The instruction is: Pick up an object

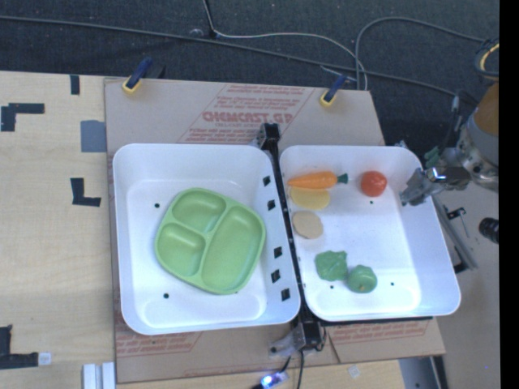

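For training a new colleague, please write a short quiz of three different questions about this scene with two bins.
1. True or false: the green divided plastic plate lies in the left white bin.
2. Which item is nearest the gripper? A) round red tomato toy B) orange carrot toy C) beige round disc
3. How many green items lie in the right white bin?

Key: 1 true; 2 A; 3 two.
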`<state>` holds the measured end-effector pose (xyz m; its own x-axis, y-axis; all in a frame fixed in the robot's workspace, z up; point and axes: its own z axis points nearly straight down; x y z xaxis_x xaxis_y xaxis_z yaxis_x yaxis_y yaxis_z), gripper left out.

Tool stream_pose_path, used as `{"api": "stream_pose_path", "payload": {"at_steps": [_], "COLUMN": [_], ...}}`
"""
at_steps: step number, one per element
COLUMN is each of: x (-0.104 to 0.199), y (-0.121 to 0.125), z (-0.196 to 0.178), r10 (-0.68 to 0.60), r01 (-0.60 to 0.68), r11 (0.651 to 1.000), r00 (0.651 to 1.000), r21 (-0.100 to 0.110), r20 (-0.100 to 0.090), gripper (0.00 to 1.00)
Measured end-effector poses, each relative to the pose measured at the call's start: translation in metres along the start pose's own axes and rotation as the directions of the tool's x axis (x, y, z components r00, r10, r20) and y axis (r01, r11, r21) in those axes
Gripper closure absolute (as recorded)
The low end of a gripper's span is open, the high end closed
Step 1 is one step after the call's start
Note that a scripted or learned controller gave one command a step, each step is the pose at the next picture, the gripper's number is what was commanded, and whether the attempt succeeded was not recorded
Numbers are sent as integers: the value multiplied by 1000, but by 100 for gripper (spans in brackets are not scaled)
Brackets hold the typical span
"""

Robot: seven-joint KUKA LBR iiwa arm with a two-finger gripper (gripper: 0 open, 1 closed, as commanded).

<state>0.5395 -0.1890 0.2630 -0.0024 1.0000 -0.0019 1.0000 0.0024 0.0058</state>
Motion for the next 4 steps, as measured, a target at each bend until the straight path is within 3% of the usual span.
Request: {"api": "stream_pose_path", "payload": {"at_steps": [1,4], "x": [56,213], "y": [9,39], "z": [15,7], "r10": [-3,-4], "r01": [3,4], "r11": [1000,1000], "r00": [1000,1000], "r21": [7,7], "r20": [-2,-3], "gripper": [100,100]}}
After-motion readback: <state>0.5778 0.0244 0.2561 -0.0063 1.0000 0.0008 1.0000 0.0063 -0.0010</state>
